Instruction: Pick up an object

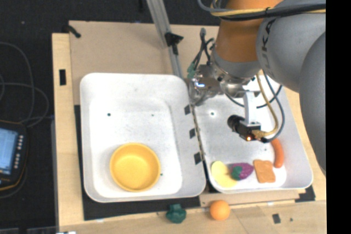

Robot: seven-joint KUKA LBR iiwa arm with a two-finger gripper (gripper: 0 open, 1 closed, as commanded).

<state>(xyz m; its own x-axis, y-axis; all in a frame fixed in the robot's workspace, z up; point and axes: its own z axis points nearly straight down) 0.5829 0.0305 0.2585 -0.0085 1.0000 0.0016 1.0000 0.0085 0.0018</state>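
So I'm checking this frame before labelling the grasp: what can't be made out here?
- End effector: blurred against the bin wall, finger state unreadable.
- Right bin: upper part covered by the arm.
- Purple and green item: too small to identify.
- Handheld screen: cut by the left edge.

Yellow bowl (135,166) in left bin (104,96), arm (258,35) over right bin (299,172), small items along its near edge

Lighting: even, fairly bright overhead light. The two shallow white plastic bins (137,107) were near overexposed, with surface detail washed out. Shadows: soft and short, beneath the round yellow bowl (135,166). Surroundings: dark floor, underexposed. Sharpness: moderate; the large grey and orange arm (258,30) appeared slightly soft.
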